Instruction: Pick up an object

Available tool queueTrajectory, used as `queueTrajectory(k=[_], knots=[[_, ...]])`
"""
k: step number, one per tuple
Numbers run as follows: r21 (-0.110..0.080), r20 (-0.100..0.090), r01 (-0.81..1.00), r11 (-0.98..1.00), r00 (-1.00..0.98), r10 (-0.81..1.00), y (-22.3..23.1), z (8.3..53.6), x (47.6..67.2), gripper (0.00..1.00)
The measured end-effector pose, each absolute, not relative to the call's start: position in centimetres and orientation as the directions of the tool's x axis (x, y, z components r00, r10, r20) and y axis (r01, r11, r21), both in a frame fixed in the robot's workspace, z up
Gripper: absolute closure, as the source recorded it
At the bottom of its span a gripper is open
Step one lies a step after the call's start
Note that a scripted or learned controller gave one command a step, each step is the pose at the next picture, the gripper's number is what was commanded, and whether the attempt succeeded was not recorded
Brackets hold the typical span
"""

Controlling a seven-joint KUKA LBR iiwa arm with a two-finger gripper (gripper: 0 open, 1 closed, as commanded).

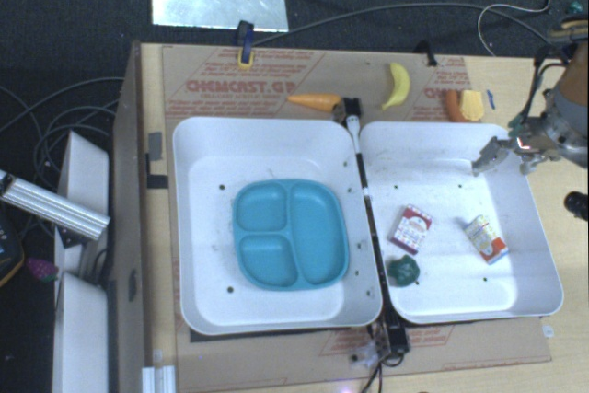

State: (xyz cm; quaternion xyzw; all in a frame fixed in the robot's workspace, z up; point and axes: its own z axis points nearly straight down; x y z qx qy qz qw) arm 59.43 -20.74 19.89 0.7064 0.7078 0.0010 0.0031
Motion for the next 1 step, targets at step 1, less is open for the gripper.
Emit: queueTrajectory(k=[1], knots=[[0.003,-0.002,1.000,0.001,-0.001,1.000,-20.71,23.64,52.29,0.00]])
